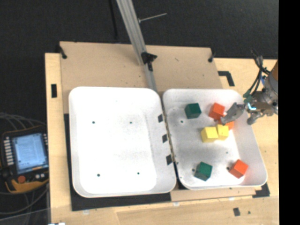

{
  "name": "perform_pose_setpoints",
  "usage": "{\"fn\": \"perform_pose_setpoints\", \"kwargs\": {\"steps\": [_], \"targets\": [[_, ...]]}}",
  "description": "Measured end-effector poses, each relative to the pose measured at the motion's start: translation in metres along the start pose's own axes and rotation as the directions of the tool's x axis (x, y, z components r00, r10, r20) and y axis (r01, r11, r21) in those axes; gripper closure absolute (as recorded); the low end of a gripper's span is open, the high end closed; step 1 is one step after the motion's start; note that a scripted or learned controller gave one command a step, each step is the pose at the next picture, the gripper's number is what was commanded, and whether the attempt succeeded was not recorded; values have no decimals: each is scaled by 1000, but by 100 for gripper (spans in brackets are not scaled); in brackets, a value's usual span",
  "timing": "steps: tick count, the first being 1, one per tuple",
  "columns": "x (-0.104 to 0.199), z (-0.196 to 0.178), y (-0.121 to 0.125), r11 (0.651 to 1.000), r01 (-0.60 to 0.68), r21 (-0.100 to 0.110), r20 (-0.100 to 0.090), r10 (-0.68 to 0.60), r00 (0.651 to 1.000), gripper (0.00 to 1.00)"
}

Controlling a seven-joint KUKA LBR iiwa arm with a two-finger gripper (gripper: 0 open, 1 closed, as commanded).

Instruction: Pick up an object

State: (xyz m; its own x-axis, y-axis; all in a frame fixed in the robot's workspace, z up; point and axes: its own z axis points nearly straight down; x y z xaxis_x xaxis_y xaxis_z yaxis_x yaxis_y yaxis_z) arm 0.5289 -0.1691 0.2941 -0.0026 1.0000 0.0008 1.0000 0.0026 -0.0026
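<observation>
The right bin (248, 144) holds several small blocks. A green cube (192, 110) and an orange cube (216, 111) lie near its far side. Two yellow blocks (209, 134) (223, 131) sit together in the middle. Another green cube (203, 170) and an orange cube (238, 168) rest near the front. My gripper (240, 118) hangs over the bin's far right part, open, with nothing between its fingers. Its left finger (230, 114) is just right of the far orange cube and partly hides a small orange piece (230, 124).
The left bin (117, 139) stands beside the right one, their rims meeting at the middle. A slanted metal pole (133, 29) rises behind the bins. A handheld control pendant (26, 156) lies off the bench at the left.
</observation>
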Motion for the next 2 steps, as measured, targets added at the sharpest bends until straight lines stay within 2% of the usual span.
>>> {"fn": "perform_pose_setpoints", "kwargs": {"steps": [1,2], "targets": [[0,-2,1,1000,-1,-5,0,1,1000,0],[-1,61,-2,1000,-4,2,2,4,1000,0]]}}
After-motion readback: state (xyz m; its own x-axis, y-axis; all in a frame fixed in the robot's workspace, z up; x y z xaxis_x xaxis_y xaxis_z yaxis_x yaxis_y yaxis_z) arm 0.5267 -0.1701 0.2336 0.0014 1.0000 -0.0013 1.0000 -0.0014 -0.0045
